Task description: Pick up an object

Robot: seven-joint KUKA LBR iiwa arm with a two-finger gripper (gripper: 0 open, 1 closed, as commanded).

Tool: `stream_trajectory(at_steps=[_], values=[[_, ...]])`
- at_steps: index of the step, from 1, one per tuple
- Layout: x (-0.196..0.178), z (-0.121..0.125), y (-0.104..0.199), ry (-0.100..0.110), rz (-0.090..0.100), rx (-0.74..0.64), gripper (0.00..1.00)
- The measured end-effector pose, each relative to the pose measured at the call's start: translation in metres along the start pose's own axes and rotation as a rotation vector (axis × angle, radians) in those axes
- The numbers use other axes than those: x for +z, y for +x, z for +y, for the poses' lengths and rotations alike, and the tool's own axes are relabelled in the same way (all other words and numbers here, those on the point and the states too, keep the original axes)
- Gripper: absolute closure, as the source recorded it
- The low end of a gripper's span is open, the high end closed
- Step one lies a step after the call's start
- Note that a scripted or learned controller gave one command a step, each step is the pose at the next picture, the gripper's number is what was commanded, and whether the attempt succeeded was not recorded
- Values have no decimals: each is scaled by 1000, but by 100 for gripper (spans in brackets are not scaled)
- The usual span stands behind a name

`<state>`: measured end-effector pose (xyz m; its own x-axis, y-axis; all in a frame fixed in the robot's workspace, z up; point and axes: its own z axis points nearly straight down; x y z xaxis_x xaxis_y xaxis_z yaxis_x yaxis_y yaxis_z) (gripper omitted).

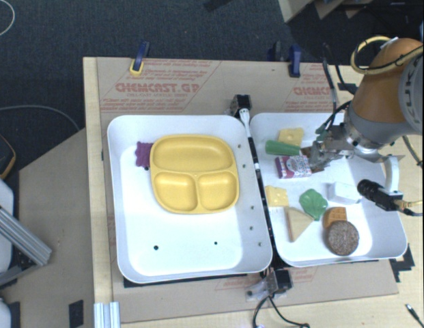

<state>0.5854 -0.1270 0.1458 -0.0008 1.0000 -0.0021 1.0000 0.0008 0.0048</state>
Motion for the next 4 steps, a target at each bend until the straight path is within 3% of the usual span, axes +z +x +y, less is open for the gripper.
stream_trajectory(at_steps=[1,2,3,4], values=[[-56,-7,-7,-3,-1,2,100],[-81,-5,-7,-1,0,0,100],[-90,33,36,-1,1,-4,100],[-69,58,57,1,0,-2,100]])
